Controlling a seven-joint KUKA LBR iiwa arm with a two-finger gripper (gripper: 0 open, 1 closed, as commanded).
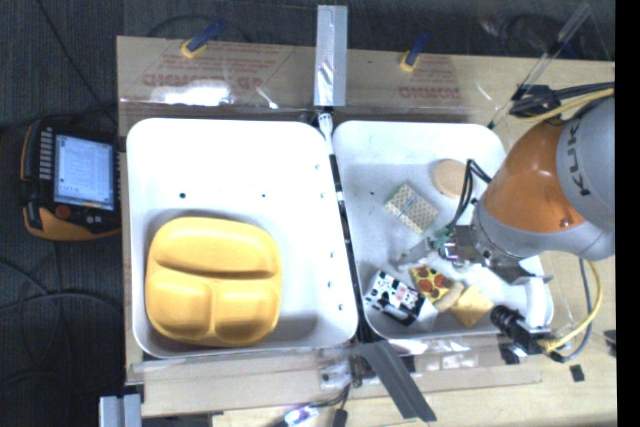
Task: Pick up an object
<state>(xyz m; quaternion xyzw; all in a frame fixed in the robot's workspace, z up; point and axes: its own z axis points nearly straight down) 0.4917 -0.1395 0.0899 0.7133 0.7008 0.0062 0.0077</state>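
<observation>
The right bin (372, 147) holds several small objects. A black and white patterned block (392, 296) lies near its front left. A red and yellow piece (432, 282) sits next to a tan wedge (471, 305). A pale mesh-patterned card (411, 206) lies mid-bin, and a tan round disc (451, 178) sits at the back. My gripper (447, 247) reaches down from the orange wrist (530, 187), just above the red and yellow piece.
A large yellow moulded shape (212, 278) fills the front of the left bin (226, 151). A handheld pendant with a lit screen (78, 177) rests off the bench's left side. Cables run along the right edge.
</observation>
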